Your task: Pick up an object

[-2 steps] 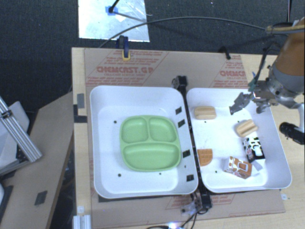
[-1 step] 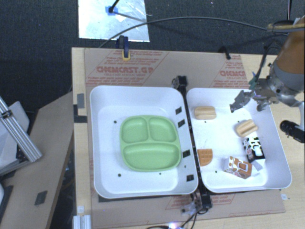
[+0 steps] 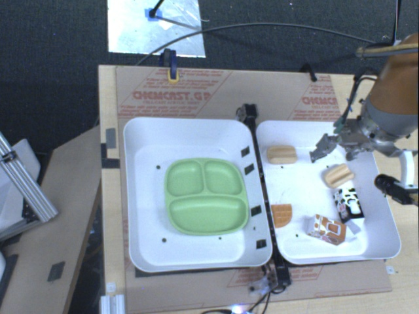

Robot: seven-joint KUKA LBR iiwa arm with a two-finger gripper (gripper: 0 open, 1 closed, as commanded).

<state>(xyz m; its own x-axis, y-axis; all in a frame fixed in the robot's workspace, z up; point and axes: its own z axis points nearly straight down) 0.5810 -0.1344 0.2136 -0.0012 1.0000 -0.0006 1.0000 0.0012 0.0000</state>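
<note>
The bench (image 3: 163, 87) is lying under everything, its brown board printed with red lettering. On it the left bin (image 3: 141, 175) and the right bin (image 3: 298, 244) are sitting side by side, touching along a dark seam. My arm (image 3: 396, 87) is reaching in from the right, its orange band showing above the grey wrist, and it is hanging over the far right corner of the right bin.

A green divided plate (image 3: 206, 196) is resting flat in the middle of the left bin.

My claw (image 3: 330, 146) is hovering above the upper part of the right bin, between a tan bread roll (image 3: 282, 154) to its left and a second tan roll (image 3: 338, 174) just below it. I cannot tell whether my fingers are apart or together, and nothing is showing between them.

Lower in that bin a black and white carton (image 3: 349, 203) is lying near the right wall, a brown patterned box (image 3: 327, 229) is lying just beside it toward the front, and a small orange-brown wedge (image 3: 282, 215) is lying close to the seam
</note>
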